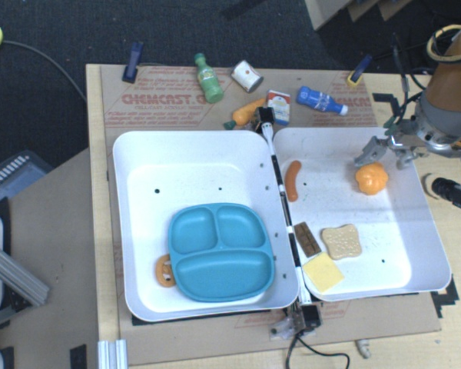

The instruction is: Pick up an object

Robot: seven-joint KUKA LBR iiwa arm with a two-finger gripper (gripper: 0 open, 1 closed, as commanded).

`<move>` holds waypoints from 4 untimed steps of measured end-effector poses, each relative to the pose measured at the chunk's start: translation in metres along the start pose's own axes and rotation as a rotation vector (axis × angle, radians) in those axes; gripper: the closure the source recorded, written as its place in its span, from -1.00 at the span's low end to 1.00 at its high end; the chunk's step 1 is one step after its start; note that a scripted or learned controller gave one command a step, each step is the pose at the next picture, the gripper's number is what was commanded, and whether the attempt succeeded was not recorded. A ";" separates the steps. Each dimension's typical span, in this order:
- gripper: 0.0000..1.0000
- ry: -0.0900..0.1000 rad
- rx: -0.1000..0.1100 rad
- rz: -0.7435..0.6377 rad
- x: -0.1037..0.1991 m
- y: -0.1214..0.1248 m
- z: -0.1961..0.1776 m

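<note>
the arm enters from the right edge of the camera view, grey with an orange band above the wrist. its gripper sits over the upper right part of the right bin. the two metal fingers are spread apart to either side, and nothing lies between them. the orange fruit rests on the bin floor just below and between the spread fingers; whether a fingertip touches it cannot be told.

other contents of the right bin: a sausage lies near the upper left, close to the shared wall. a chocolate bar lies lower down beside that wall. a slice of bread lies just right of the chocolate bar. a yellow cheese slice lies below both, at the lower left corner.

the left bin holds a blue divided plate in its lower half. a small pretzel shows at the plate's left edge, partly under it.

on the bench behind the bins: a green bottle, a small white can, a carrot, a small carton and a blue bottle, all lying well apart from the gripper.
</note>
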State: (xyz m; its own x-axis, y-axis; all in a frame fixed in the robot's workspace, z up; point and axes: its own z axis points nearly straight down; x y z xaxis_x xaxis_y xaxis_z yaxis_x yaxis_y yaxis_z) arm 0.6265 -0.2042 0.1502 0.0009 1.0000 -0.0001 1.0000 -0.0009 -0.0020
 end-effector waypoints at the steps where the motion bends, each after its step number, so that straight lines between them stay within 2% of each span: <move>1: -1.00 0.001 -0.001 0.000 -0.005 -0.006 0.066; 2: 1.00 -0.001 -0.005 0.000 -0.005 -0.005 0.055; 3: 1.00 0.002 -0.008 -0.003 0.077 0.015 0.063; 4: 1.00 0.001 -0.005 -0.003 0.154 -0.002 -0.035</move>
State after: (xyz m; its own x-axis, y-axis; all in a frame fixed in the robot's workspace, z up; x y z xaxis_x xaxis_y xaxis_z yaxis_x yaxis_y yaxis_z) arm 0.6248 -0.0499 0.1857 -0.0021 1.0000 0.0007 1.0000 0.0021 0.0026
